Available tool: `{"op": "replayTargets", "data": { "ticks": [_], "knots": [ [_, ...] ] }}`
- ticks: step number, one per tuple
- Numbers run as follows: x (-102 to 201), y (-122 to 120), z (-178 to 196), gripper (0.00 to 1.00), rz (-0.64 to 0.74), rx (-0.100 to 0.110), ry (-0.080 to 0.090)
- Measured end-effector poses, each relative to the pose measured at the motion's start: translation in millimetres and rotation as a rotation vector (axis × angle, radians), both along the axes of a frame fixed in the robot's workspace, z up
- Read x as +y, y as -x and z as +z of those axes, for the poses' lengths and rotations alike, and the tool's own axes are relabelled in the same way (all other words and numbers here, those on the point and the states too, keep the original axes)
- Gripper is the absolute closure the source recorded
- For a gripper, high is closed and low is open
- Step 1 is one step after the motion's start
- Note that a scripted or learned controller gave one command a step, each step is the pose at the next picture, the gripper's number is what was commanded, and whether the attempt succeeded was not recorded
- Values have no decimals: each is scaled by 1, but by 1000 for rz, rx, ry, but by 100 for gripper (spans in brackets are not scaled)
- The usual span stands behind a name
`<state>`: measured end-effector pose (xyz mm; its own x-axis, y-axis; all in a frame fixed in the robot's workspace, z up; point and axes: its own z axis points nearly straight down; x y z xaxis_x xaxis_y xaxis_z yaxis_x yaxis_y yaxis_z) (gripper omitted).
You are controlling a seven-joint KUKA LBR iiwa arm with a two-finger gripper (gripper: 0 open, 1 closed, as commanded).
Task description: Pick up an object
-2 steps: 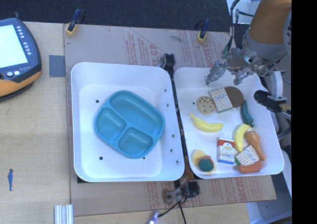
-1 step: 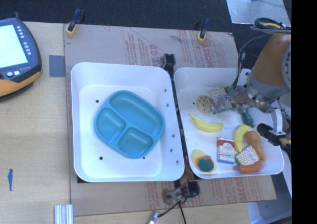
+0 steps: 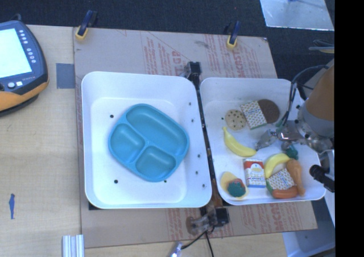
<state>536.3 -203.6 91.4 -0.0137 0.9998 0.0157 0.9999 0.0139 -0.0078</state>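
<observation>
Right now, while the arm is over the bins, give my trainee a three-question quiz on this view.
1. True or false: the blue divided plate lies in the left bin.
2. Which lies nearest the gripper: A) cookie B) long banana C) small carton?
3. Fill in: the arm enters from the view's ____.

Key: 1 true; 2 B; 3 right.

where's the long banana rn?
Right bin, left part: the long banana lies just below the cookie, left of the gripper.
</observation>
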Motion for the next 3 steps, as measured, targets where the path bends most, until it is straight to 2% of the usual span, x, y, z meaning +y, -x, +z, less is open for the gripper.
{"op": "replayTargets", "data": {
  "ticks": [1,2,3],
  "knots": [
    [-7,-77,1,0,-10,-6,14],
    [-8,-120,1,0,-11,-6,14],
    [-9,-121,13,100,-8,-8,16]
  ]
}}
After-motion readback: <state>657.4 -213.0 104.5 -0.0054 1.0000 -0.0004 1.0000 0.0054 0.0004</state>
